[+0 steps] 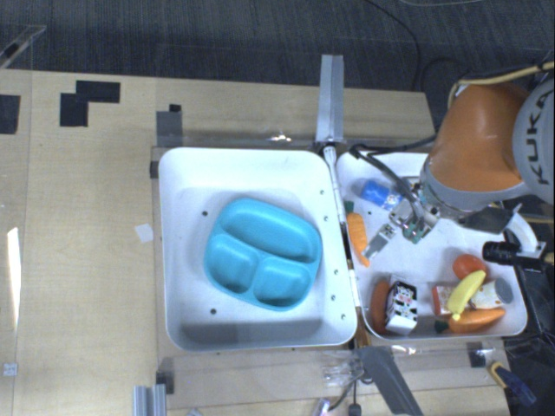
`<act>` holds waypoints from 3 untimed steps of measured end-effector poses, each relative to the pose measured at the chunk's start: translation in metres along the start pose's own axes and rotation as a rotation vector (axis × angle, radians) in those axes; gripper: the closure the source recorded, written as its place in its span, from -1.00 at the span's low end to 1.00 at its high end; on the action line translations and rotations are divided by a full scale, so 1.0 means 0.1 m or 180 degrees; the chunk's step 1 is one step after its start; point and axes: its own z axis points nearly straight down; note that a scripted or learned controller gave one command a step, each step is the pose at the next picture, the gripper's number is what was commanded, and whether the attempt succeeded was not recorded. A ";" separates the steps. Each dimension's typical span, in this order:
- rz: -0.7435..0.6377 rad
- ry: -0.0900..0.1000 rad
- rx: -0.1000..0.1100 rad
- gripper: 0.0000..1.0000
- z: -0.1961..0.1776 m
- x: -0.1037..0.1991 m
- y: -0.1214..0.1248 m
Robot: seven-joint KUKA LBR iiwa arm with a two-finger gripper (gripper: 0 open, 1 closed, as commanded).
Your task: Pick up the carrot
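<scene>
While the small metal 2-finger gripper (375, 243) hangs low in the glossy white right bin (517, 319), finger spread too blurred to tell, just beside the smooth tapered orange carrot (356, 236) along the left wall, moulded blue 3-compartment plastic tray (263, 251) in the left bin (186, 232).

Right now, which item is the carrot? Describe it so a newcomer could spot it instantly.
Look in the right bin, along its left wall next to the divider. The carrot lies there lengthwise, just left of the gripper. It is the slim, tapered orange piece, set apart from the food cluster at the bin's near right corner.
</scene>
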 end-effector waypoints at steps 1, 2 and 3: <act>-0.1448 -0.0002 -0.0005 -1.00 0.00 -0.03 0.45; -0.1997 0.0006 0.0002 -1.00 0.00 0.25 -0.24; -0.1164 -0.0018 -0.0011 -1.00 0.96 -0.41 -0.11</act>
